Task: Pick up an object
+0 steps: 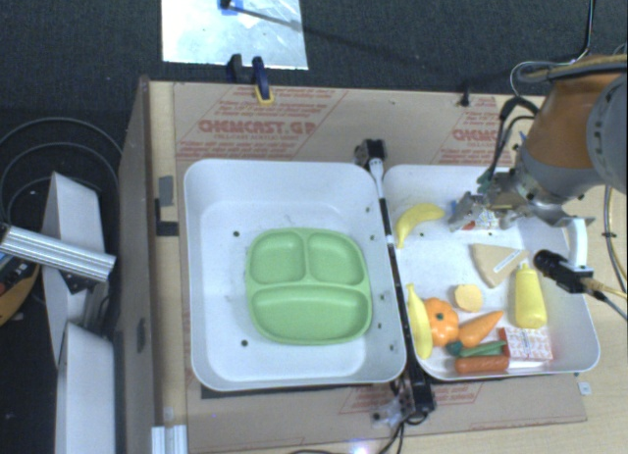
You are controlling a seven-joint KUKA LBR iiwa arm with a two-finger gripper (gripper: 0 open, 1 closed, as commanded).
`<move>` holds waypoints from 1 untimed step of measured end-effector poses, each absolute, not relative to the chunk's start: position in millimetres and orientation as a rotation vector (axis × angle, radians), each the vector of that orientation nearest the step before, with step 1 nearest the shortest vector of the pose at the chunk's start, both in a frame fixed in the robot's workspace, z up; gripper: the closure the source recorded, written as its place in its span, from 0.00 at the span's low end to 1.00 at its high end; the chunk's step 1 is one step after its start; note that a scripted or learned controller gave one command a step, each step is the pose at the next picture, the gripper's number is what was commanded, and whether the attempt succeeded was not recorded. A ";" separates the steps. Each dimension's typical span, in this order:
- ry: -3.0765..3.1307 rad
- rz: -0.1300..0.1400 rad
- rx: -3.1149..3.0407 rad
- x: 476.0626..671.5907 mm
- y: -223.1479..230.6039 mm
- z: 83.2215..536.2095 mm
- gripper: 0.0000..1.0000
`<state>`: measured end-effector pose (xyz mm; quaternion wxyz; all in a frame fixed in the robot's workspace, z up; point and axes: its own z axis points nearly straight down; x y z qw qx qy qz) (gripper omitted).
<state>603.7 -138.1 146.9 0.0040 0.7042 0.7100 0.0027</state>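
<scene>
The right bin (589, 344) is crowded along its front edge with toy food, leaving open floor near the banana (419, 219), beside which the gripper (475, 210) hangs low, its grip state impossible to tell.

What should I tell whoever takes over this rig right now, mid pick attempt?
Gripper: low over the upper part of the right white bin, close to the curved yellow banana; nothing visibly held, finger state unclear.
Things: right bin also holds a beige wedge-shaped slice, a yellow squeeze bottle, a small round yellow piece, an orange pumpkin-like toy, an orange carrot, a second banana along the left wall, and a red-and-white packet.
Left white bin holds a green divided plastic tray.
Done: nothing lifted yet.
Left: grasp and lift one object.
</scene>
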 end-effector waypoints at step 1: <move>2.218 -0.003 2.226 567.5 -200.0 93.5 0.00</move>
